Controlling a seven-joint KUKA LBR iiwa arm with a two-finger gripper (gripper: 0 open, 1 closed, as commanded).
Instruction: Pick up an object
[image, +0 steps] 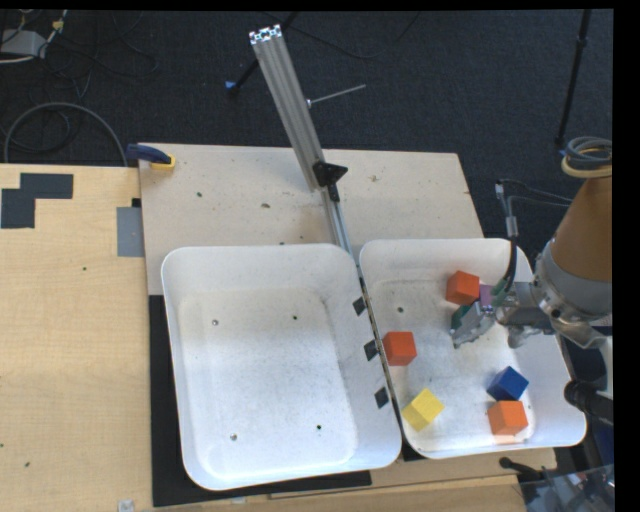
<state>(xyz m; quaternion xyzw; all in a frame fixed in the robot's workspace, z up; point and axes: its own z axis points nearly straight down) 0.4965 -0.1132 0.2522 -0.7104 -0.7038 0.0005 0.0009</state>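
The right bin (400, 262) holds several cubes. An orange cube (462, 287) lies near the back, a red-orange cube (400, 347) close to the divider and a yellow cube (424, 408) at the front left. A blue cube (508, 383) and another orange cube (507, 416) sit at the front right. My gripper (468, 324) reaches in from the right and hangs over the middle of this bin, just below the back orange cube. It is open, and nothing shows between its fingers.
The left bin (200, 300) lies beside the right one, with black clips along the shared rim (368, 330). A slanted metal post (295, 110) rises behind the bins. The grey arm body (585, 250) stands over the right bin's right edge.
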